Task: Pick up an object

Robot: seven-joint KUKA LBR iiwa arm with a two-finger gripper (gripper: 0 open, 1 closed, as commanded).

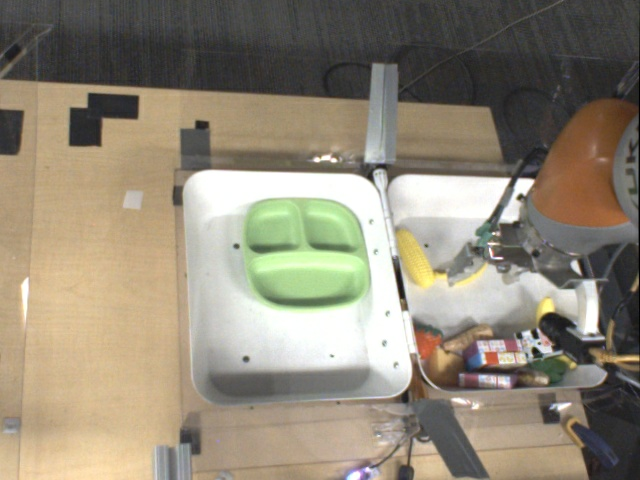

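We see a yellow corn cob [413, 256] lying in the right bin [440, 196], close against that bin's left wall, its long side running roughly along the wall. Its surface looks knobbly, like a toy ear of corn. Just beside its lower end lies a yellow banana [466, 275], curved, with one tip toward the corn cob.

The gripper [468, 261] hangs over the banana's near end, its grey fingers angled down and to the left. We cannot tell how far apart the fingers stand, nor whether anything sits between them; the banana is touching or just under the tips, and the slanted view does not settle which.

Behind the gripper rises the arm [590, 173], its orange band large and partly cut off at the right.

Along the right bin's front edge lies a heap of small items [500, 353]: something orange-red, a brown piece, printed boxes, a green bit and a dark shape with a yellow end. They overlap too much for us to name each.

In the left bin [215, 298] rests a green divided plate [304, 250] with three compartments.
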